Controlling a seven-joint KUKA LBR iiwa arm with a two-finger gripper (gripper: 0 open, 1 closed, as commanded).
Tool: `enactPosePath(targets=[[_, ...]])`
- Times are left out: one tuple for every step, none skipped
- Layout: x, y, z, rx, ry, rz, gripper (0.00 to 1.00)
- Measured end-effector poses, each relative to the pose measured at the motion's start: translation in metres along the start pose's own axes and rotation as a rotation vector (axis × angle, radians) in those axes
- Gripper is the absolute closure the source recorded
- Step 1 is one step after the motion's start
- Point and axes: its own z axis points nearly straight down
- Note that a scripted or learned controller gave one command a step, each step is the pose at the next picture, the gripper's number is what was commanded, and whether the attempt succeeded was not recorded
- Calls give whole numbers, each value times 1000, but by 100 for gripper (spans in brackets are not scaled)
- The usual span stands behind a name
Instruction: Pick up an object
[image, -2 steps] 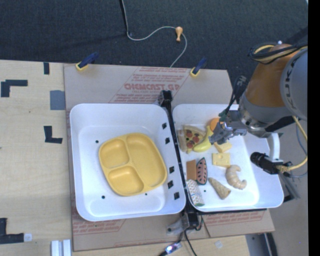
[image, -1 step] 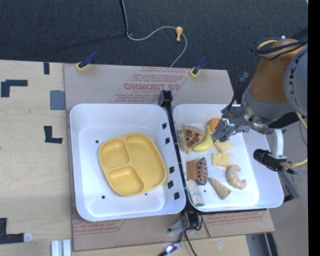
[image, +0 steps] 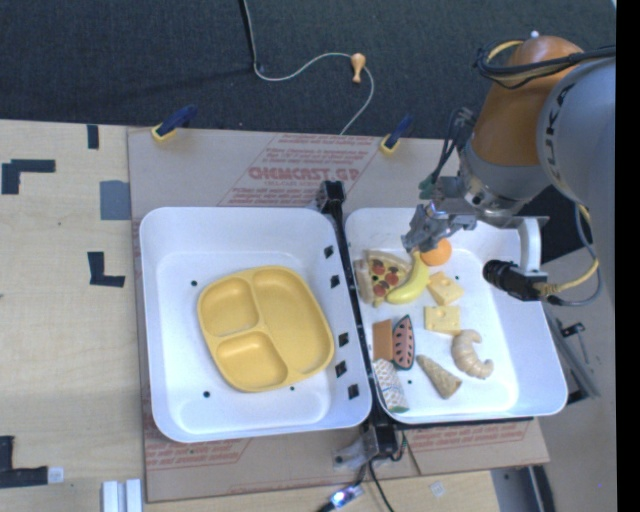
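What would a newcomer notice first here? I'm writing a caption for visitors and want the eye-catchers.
Probably the yellow divided plate, alone in the left bin. Next, the cluster of toy food in the right bin: a banana, pizza slice, watermelon slice and croissant. Above them the gripper hangs over an orange fruit.

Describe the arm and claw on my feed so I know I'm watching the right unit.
The arm is bulky, rounded and grey, with an orange band above the wrist. Thin dark cables loop over the band and run down the wrist. The claw is small, grey metal. A black cylinder-shaped part with a white bracket sticks out beside it.
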Motion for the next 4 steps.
enactPosePath(targets=[[23, 46, 1, 1, 0, 0, 100], [18, 60, 15, 4, -2, 4, 100], [20, 49, 21, 5, -2, 5, 100], [24, 47, 1, 2, 0, 4, 100]])
